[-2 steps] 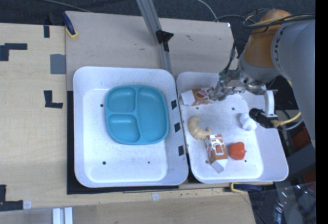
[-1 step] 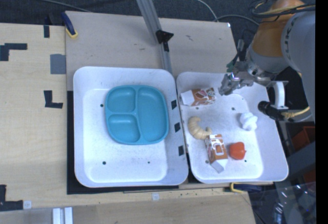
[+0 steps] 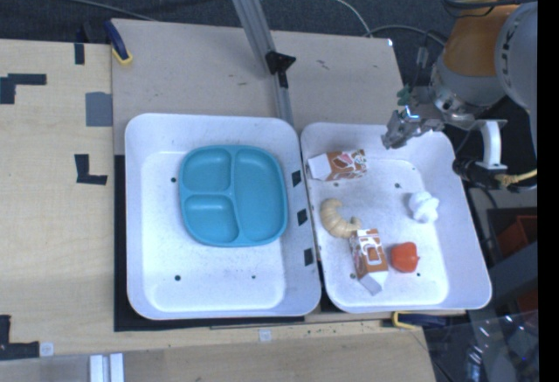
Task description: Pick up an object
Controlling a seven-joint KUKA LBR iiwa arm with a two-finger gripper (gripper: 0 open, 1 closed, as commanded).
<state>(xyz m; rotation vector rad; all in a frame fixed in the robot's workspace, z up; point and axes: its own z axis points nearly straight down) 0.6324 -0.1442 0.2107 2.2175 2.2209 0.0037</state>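
Arm cut off at right edge; small grey item unclear.

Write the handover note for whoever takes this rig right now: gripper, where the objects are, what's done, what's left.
Gripper: hovering over the far edge of the right bin, holding nothing visible.
In the right bin: small carton at the far left, croissant near the middle, second carton toward the near side with a red tomato-like object beside it, white object to the right.
Left bin: blue divided plate.
Done: nothing picked.
Left: descend, grasp one object, lift.
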